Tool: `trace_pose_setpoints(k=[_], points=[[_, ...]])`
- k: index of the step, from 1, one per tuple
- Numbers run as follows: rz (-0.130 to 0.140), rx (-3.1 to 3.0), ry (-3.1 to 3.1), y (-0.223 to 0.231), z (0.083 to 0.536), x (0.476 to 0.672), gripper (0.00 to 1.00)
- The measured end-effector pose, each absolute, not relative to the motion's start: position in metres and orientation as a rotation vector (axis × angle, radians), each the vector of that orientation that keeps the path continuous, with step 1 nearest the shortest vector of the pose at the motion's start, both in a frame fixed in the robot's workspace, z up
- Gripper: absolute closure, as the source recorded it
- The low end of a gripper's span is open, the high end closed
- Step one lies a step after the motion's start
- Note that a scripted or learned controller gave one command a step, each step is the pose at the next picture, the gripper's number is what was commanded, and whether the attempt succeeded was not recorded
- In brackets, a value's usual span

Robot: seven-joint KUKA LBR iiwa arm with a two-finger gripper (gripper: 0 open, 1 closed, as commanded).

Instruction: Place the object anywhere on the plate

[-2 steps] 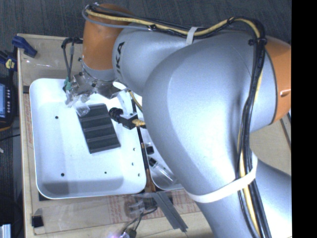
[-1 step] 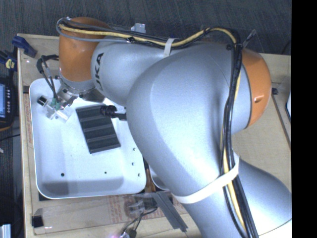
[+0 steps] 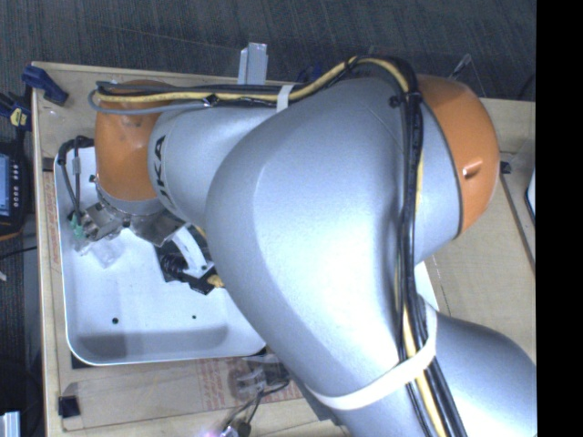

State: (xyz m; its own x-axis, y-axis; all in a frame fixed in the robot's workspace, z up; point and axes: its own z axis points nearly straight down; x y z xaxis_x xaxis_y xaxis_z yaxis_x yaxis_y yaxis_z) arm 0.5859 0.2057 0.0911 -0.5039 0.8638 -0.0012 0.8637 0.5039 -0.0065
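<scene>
Across the middle and right of the frame, most of the view is taken up by the grey arm (image 3: 346,244), along which black and yellow cables (image 3: 412,198) are run. At the left, the orange band (image 3: 123,157) above the wrist is seen, and just below it the gripper (image 3: 86,226) is held low over the upper left corner of the left white bin (image 3: 146,335). Whether the gripper is apart, together or clamped on anything cannot be told, since its end is small, dark and cluttered at this angle.

A small pale, partly see-through object (image 3: 107,255) is seen on the bin floor just below and to the right of the gripper, very near it; whether the two touch cannot be made out. To the right of that, a black and white piece with a yellow tip (image 3: 187,264) is seen against the arm's underside, and it cannot be told whether it belongs to the arm or lies in the bin. The lower part of the bin floor is shown bare and white. The wooden bench (image 3: 474,262) is seen at the right, and a blue clamp (image 3: 41,82) at its upper left corner.
</scene>
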Motion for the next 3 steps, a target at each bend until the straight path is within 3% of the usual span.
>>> trace_pose_setpoints(k=[1, 2, 3], points=[[0.003, -1.015, -2.973, 0.169, 0.122, 0.615, 1.0], [0.008, -1.854, -2.531, 0.195, 0.091, 0.586, 1.0], [0.003, -1.577, -2.715, 0.196, 0.092, 0.542, 1.0]])
